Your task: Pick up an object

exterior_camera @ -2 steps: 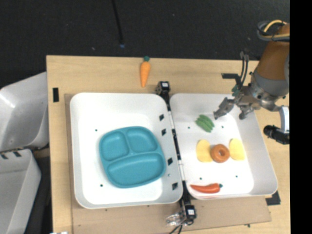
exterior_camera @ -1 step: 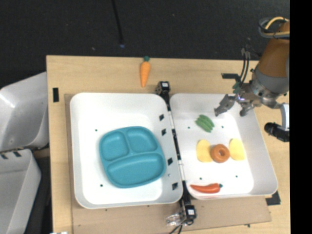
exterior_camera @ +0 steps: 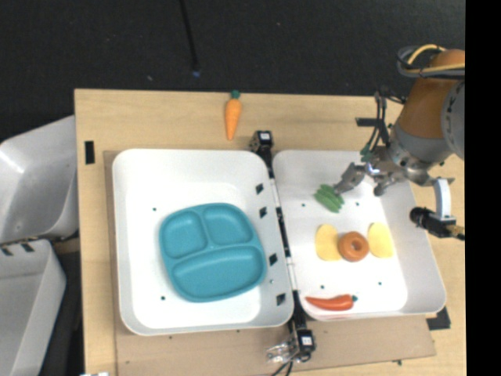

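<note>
The gripper (exterior_camera: 366,177) hovers over the right bin's (exterior_camera: 415,288) far edge, fingers apart, holding nothing. A green object (exterior_camera: 329,198) lies just beside it. A yellow piece (exterior_camera: 327,242), brown ring (exterior_camera: 354,246) and red pepper (exterior_camera: 330,302) lie toward the near edge.

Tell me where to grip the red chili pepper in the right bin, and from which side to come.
Grip the red chili pepper across its thick middle, coming straight down from above. It lies flat and long, running left to right beside the right bin's near wall, so the fingers should probably close front to back across its narrow width. The near finger may have little room by that wall. The doughnut sits well clear.
</note>
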Robot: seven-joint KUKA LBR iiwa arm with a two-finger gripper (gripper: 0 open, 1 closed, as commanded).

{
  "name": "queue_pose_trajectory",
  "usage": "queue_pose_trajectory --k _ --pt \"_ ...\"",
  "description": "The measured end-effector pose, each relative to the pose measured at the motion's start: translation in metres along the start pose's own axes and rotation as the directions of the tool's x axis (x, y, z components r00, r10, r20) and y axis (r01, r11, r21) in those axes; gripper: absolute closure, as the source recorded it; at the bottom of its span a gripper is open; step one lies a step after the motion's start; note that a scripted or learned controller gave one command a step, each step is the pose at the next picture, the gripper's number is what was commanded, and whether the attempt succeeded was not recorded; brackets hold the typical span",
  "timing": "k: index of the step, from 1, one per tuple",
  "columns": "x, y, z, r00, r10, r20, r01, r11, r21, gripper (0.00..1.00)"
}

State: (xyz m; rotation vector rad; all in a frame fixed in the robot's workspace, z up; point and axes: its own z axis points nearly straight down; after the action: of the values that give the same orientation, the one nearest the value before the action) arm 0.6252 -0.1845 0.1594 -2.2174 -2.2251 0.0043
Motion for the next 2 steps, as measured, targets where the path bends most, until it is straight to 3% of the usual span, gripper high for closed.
queue_pose_trajectory --k 1,2 --pt "-0.001 -0.001 0.053 1.0 0.002 0.0 -0.002 1.0 0.001 0.0" --pt "-0.002 0.001 0.038 1.0 0.001 0.001 -0.001 1.0 -0.006 1.0"
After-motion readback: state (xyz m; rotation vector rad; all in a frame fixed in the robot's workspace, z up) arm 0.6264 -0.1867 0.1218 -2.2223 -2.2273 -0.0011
